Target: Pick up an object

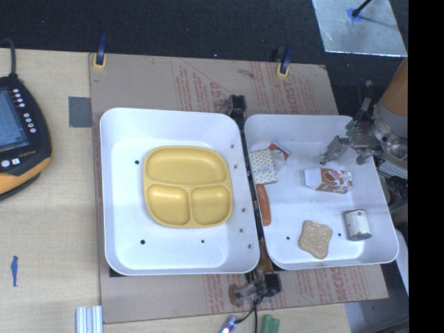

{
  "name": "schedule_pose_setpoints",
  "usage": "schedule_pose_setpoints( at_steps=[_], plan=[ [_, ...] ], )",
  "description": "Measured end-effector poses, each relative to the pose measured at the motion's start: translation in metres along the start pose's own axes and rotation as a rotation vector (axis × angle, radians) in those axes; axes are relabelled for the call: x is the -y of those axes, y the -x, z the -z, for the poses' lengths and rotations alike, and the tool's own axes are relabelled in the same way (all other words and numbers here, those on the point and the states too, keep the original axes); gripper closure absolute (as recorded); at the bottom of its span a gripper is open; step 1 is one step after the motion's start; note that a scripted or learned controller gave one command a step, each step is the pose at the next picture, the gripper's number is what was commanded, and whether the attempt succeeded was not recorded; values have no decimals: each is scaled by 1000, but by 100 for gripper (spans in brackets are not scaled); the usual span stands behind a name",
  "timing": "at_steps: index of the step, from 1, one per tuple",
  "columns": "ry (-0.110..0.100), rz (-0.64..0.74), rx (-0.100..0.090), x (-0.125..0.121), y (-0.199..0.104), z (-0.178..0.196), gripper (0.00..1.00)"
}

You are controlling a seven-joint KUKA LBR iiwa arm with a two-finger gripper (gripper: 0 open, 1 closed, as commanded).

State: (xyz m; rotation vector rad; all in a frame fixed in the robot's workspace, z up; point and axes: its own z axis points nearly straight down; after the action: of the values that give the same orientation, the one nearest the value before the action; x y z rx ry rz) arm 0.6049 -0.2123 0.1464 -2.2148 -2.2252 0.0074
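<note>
The right bin holds several small things. A white and red packet lies in its upper middle, and a patterned packet rests by its left wall. Below that packet lies an orange sausage. A tan cracker and a small silver can lie near the front. My gripper hovers over the bin's upper right, just above and right of the white and red packet. It is open, with nothing between its fingers.
The left bin holds a yellow divided plate. A teach pendant lies at the bench's left edge. Clamps pin the cardboard under the bins. Cables and a connector sit between the bins' front corners.
</note>
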Motion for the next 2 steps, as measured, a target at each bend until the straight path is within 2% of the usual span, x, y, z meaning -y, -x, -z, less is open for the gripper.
schedule_pose_setpoints(
  at_steps=[1, 2],
  plan=[
    [4, 1, 1, 10, -24, -23, 0],
    [19, 1, 3, 17, -8, -37, 0]
  ],
)
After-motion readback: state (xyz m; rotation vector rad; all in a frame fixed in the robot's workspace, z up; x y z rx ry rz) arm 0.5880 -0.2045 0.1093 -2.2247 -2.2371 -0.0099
